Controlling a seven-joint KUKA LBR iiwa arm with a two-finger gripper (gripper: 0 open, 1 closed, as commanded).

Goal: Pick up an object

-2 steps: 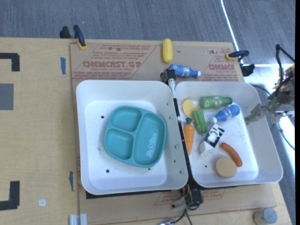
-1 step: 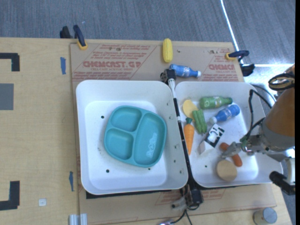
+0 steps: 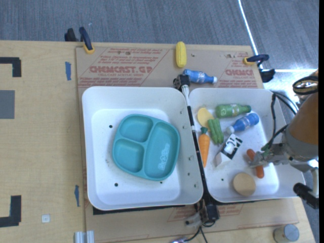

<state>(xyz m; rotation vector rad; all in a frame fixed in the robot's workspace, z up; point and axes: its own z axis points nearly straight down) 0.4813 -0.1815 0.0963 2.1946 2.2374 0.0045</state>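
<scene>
**End effector low in the right bin, beside a small orange-red piece**

The arm (image 3: 306, 130) enters from the right, its orange band above the wrist. The end effector (image 3: 259, 158) sits low over the right bin (image 3: 271, 189), near that bin's right wall. Whether it is apart, together or clamped on anything cannot be told: the metal parts are small and blurred.

Contents of the right bin:
- An orange-red piece (image 3: 251, 155) lies just beside the end effector, with a similar bit (image 3: 259, 172) just below it. Contact cannot be confirmed.
- A tan ball (image 3: 244, 183) lies near the front wall.
- A black-and-white box (image 3: 232, 146) lies tilted near the middle.
- A carrot (image 3: 203, 147) lies along the left wall, with a green vegetable (image 3: 215, 130) beside it and a yellow item (image 3: 204, 116) above.
- A green bottle (image 3: 232, 110) and a blue bottle (image 3: 245, 122) lie toward the back.

The left bin (image 3: 98, 135) holds a teal divided plate (image 3: 146, 147).

On the tabletop (image 3: 40, 135) behind the bins lie a corn cob (image 3: 180, 53) and another blue bottle (image 3: 198, 77).
</scene>
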